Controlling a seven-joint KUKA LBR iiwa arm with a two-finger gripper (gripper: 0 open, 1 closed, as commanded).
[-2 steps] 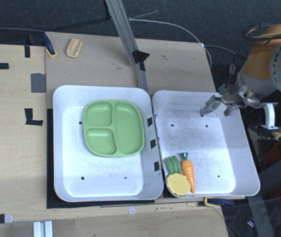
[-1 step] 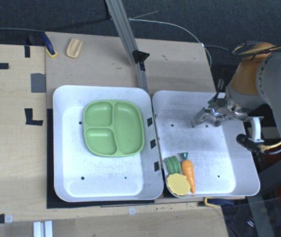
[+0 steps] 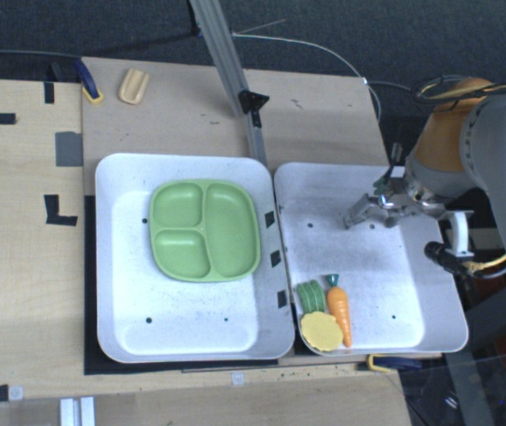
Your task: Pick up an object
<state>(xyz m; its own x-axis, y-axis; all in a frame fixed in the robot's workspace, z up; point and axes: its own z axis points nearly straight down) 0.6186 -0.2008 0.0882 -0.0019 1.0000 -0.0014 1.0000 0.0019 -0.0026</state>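
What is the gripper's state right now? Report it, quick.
Gripper: cannot be told; it sits over the right bin, nothing seen held, away from the carrot.

A pale wooden bench point(image 3: 22, 238) marked with dark tape spreads well to the gripper's left; dark carpeted floor point(image 3: 368, 16) lies beyond it; a grey metal pole point(image 3: 222, 47) slants up, above-left.

End effector point(image 3: 370, 213) hangs over the right bin point(image 3: 430, 327); carrot point(image 3: 339, 313) in its near-left corner; green plate point(image 3: 205, 230) in the left bin point(image 3: 120, 327).
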